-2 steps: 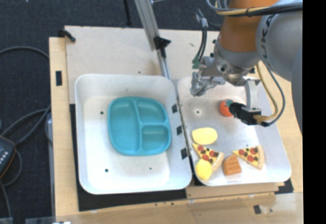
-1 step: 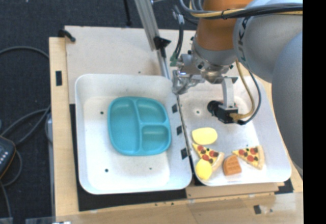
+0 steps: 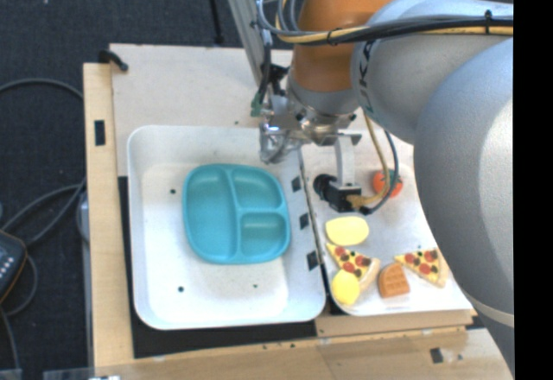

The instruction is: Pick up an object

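Dark carpet surrounds the wooden surface (image 3: 99, 283) and its two white bins. Left bin (image 3: 143, 223): a blue divided plate (image 3: 236, 214). Right bin (image 3: 402, 231): toy food, of which a yellow oval (image 3: 346, 231), long axis 9 to 3 o'clock, lies closest to the hand (image 3: 285, 138), at its 5 o'clock; the plate lies at 7 o'clock. The hand hangs above the bins' shared far edge; whether it is spread or pressed together cannot be told. No legible writing.

The arm (image 3: 449, 119) is bulky and pale grey, its links smooth and rounded. A glossy orange band (image 3: 341, 3) — dome-shaped — caps the wrist. Black and yellow cables (image 3: 415, 24) run along the grey shell; the hand (image 3: 275, 145) is silvery metal.
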### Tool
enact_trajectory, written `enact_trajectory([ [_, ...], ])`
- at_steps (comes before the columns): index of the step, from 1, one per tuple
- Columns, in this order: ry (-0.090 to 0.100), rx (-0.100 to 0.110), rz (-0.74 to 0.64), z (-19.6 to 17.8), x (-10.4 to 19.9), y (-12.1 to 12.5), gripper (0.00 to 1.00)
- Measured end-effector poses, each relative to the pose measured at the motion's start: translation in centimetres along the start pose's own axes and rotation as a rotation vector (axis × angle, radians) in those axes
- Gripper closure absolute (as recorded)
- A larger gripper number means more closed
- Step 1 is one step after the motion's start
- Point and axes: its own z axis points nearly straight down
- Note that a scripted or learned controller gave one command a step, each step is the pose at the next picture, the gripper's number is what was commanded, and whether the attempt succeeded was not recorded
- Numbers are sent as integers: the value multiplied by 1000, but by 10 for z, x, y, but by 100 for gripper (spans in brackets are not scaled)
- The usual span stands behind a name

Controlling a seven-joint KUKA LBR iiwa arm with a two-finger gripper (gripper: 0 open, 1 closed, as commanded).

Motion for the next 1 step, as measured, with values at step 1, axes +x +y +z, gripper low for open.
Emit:
enact_trajectory([
  [1,-1,-1,3,-1,-3,0,0],
])
